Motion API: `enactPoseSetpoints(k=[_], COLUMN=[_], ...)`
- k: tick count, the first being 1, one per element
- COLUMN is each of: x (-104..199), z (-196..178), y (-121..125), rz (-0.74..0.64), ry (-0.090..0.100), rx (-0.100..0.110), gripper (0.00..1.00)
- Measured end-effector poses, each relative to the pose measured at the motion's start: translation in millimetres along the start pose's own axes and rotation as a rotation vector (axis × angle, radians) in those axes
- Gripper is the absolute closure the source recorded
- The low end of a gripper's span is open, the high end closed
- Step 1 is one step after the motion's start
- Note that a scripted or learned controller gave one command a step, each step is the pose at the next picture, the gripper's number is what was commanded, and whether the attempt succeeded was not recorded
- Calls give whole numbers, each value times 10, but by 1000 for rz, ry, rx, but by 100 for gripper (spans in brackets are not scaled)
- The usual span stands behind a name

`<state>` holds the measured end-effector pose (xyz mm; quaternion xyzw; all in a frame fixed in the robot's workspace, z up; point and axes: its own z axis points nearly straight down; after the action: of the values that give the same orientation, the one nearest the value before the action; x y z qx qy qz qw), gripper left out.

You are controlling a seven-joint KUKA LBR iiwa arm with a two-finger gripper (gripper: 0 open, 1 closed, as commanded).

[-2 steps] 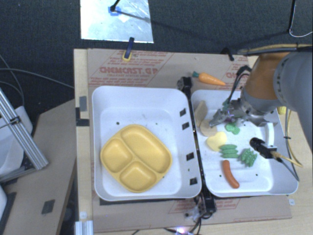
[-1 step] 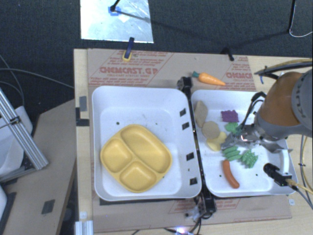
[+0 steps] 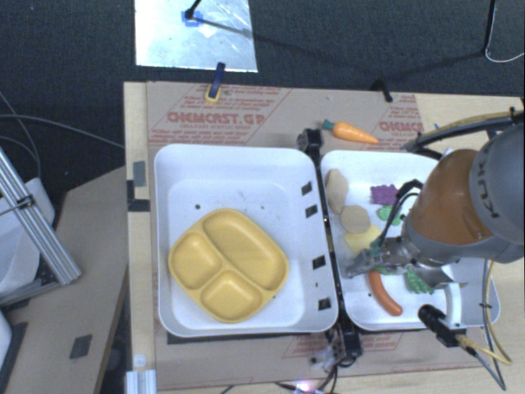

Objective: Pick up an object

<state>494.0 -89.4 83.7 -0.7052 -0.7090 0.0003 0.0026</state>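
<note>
cardboard sheet under bins | red print "CHEMCAST G P" at upper left | repeated at upper right, partly cut off

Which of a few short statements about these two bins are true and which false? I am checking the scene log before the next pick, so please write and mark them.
1. The yellow divided tray lies in the left bin. True.
2. The carrot lies inside the right bin. False: it lies on the cardboard above the bins.
3. The hand is over the right bin. True.
4. The red sausage sits in the tray. False: it lies in the right bin, just below the hand.
5. A purple item lies in the right bin. True.
</note>
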Motion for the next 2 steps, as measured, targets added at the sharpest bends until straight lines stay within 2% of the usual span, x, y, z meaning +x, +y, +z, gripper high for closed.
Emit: enactPoseSetpoints(k=[1, 2], x=[-31, -30], z=[-113, -108], y=[35, 32], rz=[4, 4], ry=[-3, -2], rx=[-7, -7], gripper=[100, 0])
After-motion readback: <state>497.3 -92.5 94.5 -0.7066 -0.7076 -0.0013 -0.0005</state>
